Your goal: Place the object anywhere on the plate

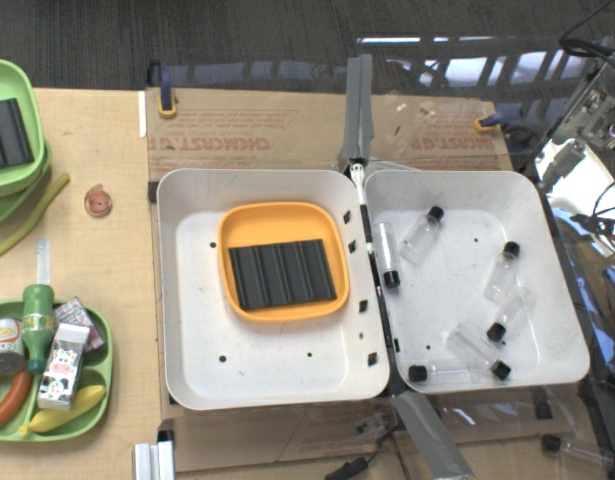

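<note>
An orange plate (279,218) sits in the left white bin (187,368), towards its back. A dark grey ribbed pad (282,273) lies flat on the plate and covers most of its floor. Several clear vials with black caps lie scattered in the right white bin (562,268). One vial (422,232) lies near the back. Another vial (386,256) rests along the bin's left wall. A third vial (503,276) lies towards the right side. More vials (475,351) sit near the front edge.
A green tray (92,408) of toy food stands at the front left on the wooden bench. Stacked green bowls (17,158) holding a dark pad sit at the far left. A small pink disc (98,201) lies between them. Cardboard (247,133) lies behind the bins.
</note>
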{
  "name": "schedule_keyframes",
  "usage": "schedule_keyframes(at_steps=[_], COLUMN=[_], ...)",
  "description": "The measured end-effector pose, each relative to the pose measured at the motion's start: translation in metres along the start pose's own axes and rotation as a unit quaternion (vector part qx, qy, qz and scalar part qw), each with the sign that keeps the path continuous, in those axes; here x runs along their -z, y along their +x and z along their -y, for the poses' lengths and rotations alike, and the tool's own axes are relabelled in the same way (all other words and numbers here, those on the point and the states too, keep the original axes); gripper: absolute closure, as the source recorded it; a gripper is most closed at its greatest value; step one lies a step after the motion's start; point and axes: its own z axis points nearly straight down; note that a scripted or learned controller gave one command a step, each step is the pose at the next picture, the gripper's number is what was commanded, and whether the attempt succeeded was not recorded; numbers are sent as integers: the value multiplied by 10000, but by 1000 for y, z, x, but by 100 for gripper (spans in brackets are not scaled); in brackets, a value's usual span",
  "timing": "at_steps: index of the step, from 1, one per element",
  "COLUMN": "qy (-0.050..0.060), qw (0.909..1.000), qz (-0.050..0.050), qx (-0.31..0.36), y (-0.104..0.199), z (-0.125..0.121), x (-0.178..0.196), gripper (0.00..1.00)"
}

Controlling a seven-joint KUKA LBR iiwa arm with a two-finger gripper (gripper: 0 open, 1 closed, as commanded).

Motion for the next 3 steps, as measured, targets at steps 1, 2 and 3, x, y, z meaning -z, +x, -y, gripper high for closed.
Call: schedule_keyframes(at_steps=[1, 2, 3], qy=[-8, -11, -14], qw=[9805, 9361, 8696], qz=[5, 11, 11], qx=[1967, 3518, 4937], y=[-7, -12, -19], z=[-5, -9, -13], x=[-43, -53, -88], gripper=[0, 0, 0])
